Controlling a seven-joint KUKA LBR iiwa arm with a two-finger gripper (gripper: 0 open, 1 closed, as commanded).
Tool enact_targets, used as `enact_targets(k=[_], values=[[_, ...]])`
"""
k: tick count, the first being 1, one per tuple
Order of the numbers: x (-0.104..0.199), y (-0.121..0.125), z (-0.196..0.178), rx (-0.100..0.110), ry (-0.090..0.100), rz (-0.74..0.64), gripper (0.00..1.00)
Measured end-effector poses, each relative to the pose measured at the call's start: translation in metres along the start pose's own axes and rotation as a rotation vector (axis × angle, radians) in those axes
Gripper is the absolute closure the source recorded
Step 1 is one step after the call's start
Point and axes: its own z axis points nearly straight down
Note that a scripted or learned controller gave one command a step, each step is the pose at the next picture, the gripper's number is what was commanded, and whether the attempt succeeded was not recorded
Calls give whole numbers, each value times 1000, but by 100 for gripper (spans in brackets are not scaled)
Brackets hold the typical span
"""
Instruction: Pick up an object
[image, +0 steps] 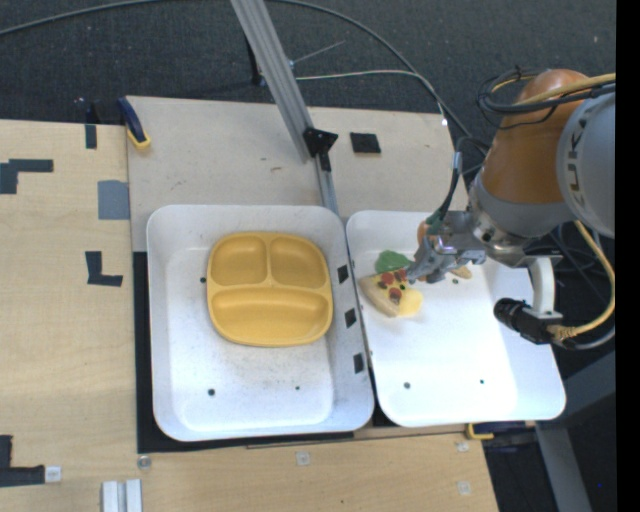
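Observation:
A toy pizza slice (393, 297), pale yellow with red and green bits on top, lies in the right bin (470, 385) near its left wall. A small green piece (391, 260) sits just above it. My gripper (424, 266) reaches down from the right and sits at the slice's upper right edge, beside the green piece. The grey and orange arm (540, 150) rises behind it and hides part of the bin's back.
The left bin (180, 390) holds a yellow divided plate (269, 288) in its middle. A metal pole (290, 90) slants down to the gap between the bins. Black cables (530, 322) hang at the right bin's right side.

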Motion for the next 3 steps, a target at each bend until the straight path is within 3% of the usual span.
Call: enact_targets(k=[2, 3], values=[[111, 16, 13, 1, 0, -1, 100], [160, 7, 28, 3, -2, 2, 100]])
